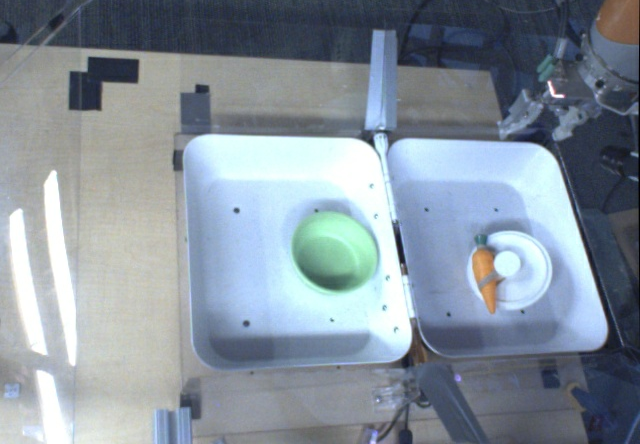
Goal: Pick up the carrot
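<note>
Two shallow white bins are seen side by side on the bench. In the left bin [215,232], a green bowl [335,251] is set upright near the middle, slightly toward the shared divider. In the right bin [450,182], a small white plate [530,277] is placed toward the near right part of the floor. The carrot [485,278] is laid across the left rim of that plate, its green top pointed away and its orange tip toward the near edge. No writing or labels can be read on anything. The gripper [540,115] is held above the far right corner of the right bin, well apart from the carrot; its fingers appear spread, with nothing grasped between them.
</note>
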{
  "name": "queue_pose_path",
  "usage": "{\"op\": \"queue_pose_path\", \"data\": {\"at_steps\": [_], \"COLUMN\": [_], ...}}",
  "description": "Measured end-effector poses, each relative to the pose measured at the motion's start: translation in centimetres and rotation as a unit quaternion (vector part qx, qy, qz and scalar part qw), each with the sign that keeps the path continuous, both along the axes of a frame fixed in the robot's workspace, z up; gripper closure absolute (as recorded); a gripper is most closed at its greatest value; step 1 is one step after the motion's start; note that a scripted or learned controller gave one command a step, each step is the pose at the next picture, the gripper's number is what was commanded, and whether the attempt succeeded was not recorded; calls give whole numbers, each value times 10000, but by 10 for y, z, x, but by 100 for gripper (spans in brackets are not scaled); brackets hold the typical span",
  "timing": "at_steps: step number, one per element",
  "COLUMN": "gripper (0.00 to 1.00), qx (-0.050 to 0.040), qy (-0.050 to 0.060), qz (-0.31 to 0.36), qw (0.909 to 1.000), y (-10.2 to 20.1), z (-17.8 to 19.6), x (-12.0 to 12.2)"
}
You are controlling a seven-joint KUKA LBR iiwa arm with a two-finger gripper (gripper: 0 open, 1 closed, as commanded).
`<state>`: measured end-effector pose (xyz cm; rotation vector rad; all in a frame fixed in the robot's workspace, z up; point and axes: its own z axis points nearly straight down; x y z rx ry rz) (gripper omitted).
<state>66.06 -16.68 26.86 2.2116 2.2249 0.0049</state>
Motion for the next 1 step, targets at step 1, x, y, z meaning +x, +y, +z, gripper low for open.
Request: {"op": "queue_pose_path", "data": {"at_steps": [1], "gripper": [0], "qx": [2], "qy": [-1], "qz": [358], "qw": [9994], "y": [54], "z": [-74], "x": [10]}}
